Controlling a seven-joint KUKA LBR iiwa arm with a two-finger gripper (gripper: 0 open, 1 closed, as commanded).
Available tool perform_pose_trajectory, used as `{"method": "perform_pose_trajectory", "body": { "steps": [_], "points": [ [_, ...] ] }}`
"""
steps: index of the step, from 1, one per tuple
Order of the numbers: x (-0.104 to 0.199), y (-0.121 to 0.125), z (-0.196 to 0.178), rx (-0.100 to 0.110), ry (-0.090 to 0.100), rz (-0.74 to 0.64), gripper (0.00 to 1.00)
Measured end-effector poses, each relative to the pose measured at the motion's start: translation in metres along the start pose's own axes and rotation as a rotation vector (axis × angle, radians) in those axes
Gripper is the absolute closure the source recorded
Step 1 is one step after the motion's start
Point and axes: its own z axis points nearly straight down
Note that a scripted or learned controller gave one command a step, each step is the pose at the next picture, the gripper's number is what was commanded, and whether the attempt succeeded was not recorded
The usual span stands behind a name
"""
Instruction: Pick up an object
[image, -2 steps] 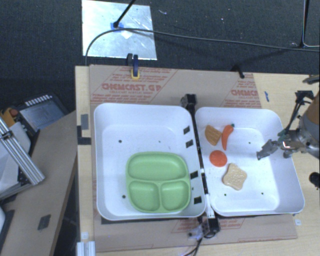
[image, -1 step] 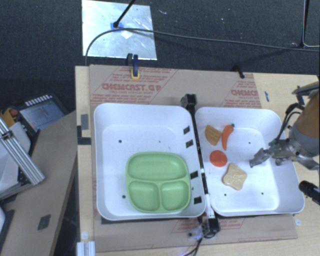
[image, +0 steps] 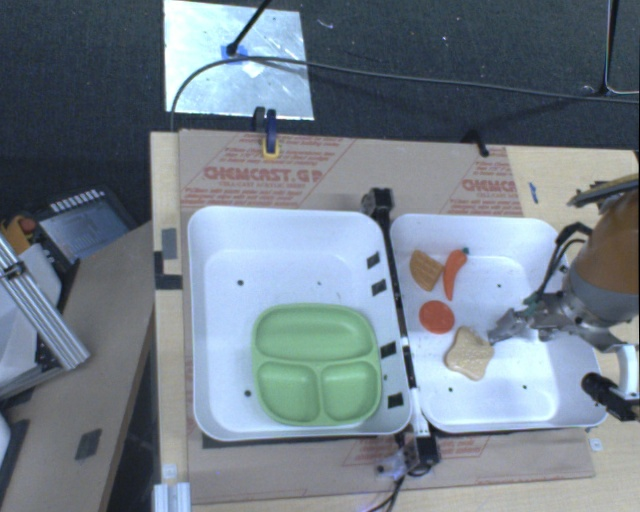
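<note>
The right bin (image: 520, 400) holds several toy food pieces. An orange carrot (image: 454, 272) lies next to a tan wedge (image: 426, 269) near the bin's back left. Below them sit a red-orange disc (image: 436, 317) and a pale beige bread-like piece (image: 468, 354). My gripper (image: 500, 328) reaches in from the right and hangs low over the bin floor. It is just up and right of the beige piece and right of the disc. Nothing shows in its grasp.
The left bin (image: 290, 225) holds a green divided plate (image: 315, 362). A black divider (image: 392, 290) runs between the bins. The grey arm (image: 600, 285) covers the right bin's right edge. A metal sheet (image: 240, 60) and cables lie behind the bench.
</note>
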Motion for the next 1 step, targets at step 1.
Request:
{"method": "perform_pose_trajectory", "body": {
  "steps": [1],
  "points": [
    [-0.0007, 0.0014, -0.013, -0.005, -0.002, -0.001, 1.0]
  ]
}}
